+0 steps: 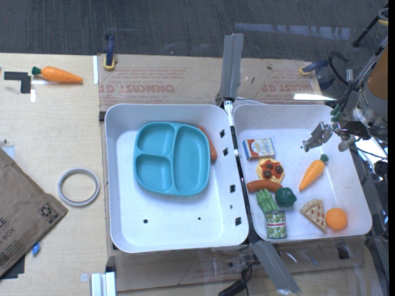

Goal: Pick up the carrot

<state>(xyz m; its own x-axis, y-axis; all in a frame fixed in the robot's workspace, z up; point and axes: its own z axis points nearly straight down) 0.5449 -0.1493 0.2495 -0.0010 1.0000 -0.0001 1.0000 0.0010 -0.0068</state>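
An orange carrot [311, 173] with a green top lies tilted in the right bin [364, 227], towards its right side. My gripper [328, 141] hangs just above and behind the carrot's green end, at the bin's upper right. Its two fingers [313, 137] stand apart, open, with nothing between them. A second carrot [58, 74] lies on the wooden bench at the far upper left, outside the bins.
The right bin also holds a small carton [259, 148], a pizza piece [270, 168], a sausage [262, 185], green vegetables [285, 196], a can [276, 224], a waffle wedge [315, 214] and an orange [336, 219]. The left bin has a blue divided plate [173, 159]. A tape ring [78, 186] lies on the bench.
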